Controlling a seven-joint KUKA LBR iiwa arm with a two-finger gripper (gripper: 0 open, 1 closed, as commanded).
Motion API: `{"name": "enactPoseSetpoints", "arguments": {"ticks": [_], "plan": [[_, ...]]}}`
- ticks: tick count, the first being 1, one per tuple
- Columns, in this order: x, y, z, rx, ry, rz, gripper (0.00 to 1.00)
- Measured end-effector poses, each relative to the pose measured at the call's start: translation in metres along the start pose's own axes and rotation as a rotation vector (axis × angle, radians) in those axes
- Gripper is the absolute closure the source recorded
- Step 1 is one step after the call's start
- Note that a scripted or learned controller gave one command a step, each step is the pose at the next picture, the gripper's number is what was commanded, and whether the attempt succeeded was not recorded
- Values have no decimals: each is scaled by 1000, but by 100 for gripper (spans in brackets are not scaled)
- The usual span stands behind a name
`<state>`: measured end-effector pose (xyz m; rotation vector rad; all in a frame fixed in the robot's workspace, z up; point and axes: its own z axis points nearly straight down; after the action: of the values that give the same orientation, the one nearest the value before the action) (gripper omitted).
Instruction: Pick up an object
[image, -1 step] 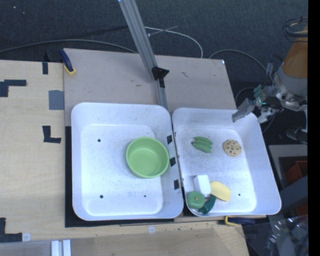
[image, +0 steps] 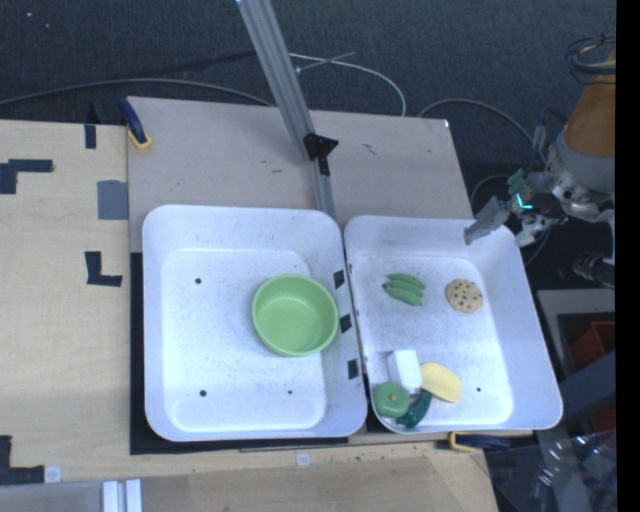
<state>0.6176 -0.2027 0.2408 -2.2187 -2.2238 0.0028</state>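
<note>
Camera view: gripper (image: 505, 222) hangs above right bin's (image: 520, 300) far corner.

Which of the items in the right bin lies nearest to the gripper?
The cookie, round and tan with dark specks. It lies closest to the gripper, by the bin's right wall; the green pods lie further left.

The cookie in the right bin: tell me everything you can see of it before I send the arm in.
The cookie is a small round disc, tan with darker specks like chocolate chips; it looks like a toy, though the material is hard to judge. It lies flat on the floor of the right bin, in the bin's far right part, near the right wall. Nothing touches it: the green pea pod lies apart on its left, and the gripper hangs over the bin's far right corner, beyond the cookie.
</note>
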Motion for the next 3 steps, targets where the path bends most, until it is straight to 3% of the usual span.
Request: {"name": "enactPoseSetpoints", "arguments": {"ticks": [2, 3], "plan": [[10, 3, 105, 6, 2, 0, 0], [9, 6, 148, -10, -6, 0, 0]]}}
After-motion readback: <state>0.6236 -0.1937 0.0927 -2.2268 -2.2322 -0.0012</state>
